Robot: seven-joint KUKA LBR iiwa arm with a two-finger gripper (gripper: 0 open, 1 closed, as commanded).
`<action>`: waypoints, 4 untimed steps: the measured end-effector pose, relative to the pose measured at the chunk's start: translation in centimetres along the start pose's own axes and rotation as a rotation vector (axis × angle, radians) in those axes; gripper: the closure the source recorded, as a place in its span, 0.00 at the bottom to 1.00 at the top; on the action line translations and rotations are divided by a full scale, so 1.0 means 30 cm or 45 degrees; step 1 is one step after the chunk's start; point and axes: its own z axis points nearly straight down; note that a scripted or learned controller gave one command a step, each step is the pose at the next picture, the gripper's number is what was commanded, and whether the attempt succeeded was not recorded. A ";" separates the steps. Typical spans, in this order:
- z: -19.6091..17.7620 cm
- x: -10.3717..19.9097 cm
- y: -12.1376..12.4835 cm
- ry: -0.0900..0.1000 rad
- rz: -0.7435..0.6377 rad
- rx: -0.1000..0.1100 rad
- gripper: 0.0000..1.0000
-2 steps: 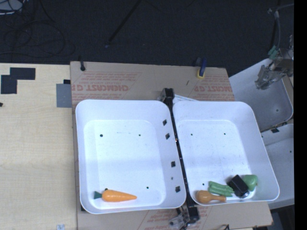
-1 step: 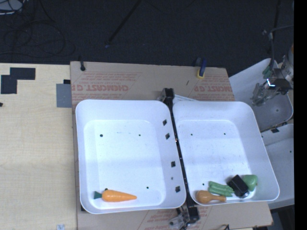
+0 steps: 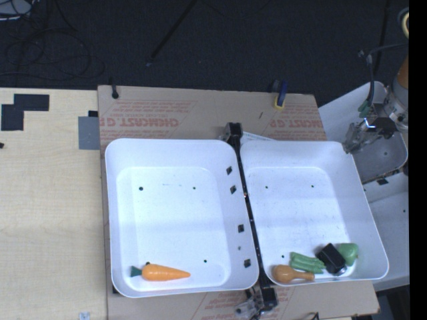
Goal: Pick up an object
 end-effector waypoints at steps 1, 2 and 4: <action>0.013 0.000 -0.003 0.000 0.000 -0.002 1.00; 0.220 0.001 0.074 0.000 -0.005 -0.001 1.00; -0.068 -0.006 0.000 0.000 0.003 -0.002 1.00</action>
